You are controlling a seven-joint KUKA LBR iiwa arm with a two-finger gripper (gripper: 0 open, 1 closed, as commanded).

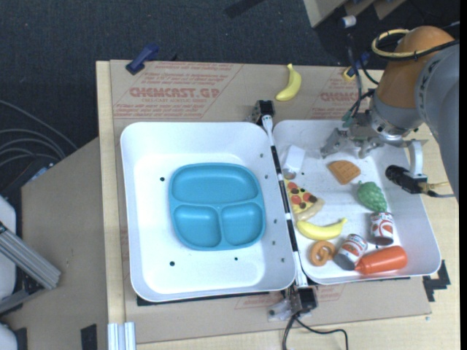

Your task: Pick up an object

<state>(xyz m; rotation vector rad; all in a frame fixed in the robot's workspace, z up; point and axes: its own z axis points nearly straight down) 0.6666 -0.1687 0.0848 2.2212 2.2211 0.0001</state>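
Observation:
My gripper (349,143) hangs low over the far part of the right bin (423,217), just above and behind a tan bread piece (344,170). I see nothing held in it. Scattered in that bin are a small white block (294,155), a green leafy toy (372,195), a pizza slice (302,200), a yellow banana (321,229), a brown pretzel (321,253), two small cans (352,249) (381,227) and an orange carrot (381,261).
The left bin (139,195) bears a blue divided plate (217,205). A second banana (289,84) lies on the cardboard behind the bins, and a blue clip (142,58) sits at the board's far left corner. The grey arm (419,79) comes in from the upper right.

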